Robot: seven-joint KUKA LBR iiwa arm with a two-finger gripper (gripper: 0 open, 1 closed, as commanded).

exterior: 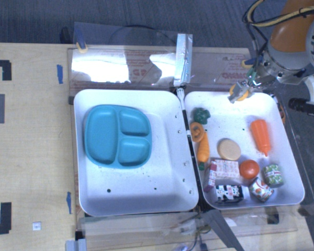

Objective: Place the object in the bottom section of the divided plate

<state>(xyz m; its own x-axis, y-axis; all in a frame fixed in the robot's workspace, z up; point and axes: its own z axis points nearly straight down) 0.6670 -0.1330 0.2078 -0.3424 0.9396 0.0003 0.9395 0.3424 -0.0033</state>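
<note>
Gripper [240, 92] over right bin's [290, 161] far rim, pinching small yellow-orange piece [239, 94]. Glossy blue divided plate [116, 135], rounded, in left bin [131, 192].

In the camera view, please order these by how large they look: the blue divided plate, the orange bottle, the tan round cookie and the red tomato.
1. Blue divided plate, clearly the largest.
2. Orange bottle.
3. Tan round cookie and red tomato: these look nearly alike, the cookie perhaps slightly wider, so I would not rank them.
</note>
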